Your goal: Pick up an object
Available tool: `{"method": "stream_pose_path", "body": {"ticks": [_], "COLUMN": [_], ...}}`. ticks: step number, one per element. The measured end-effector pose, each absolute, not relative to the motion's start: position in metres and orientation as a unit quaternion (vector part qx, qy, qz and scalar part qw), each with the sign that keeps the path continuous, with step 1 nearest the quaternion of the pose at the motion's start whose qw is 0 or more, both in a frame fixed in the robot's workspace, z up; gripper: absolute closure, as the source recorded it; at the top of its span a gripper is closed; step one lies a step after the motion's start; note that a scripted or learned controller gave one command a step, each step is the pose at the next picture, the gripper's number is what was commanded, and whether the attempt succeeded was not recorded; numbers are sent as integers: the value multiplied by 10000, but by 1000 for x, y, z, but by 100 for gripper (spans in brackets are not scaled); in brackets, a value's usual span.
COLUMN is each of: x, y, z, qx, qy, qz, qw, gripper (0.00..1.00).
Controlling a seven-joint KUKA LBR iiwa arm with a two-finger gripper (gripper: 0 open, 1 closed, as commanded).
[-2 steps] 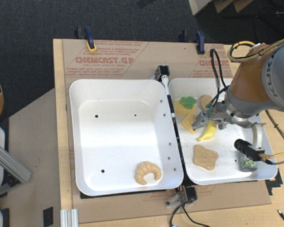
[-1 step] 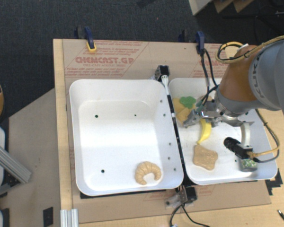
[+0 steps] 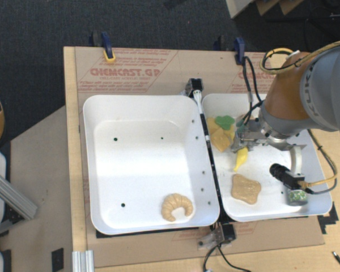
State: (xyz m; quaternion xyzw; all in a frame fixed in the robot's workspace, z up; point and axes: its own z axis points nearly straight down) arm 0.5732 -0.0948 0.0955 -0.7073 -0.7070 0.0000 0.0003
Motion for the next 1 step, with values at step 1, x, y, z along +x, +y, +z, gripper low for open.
{"method": "stream_pose_path", "body": {"ticks": [1], "x": [647], "y": [-38], "z": [192], "qx": [-7041], "qy": [-7101], "qz": [-64], "qw": [-59], "gripper": [100]}}
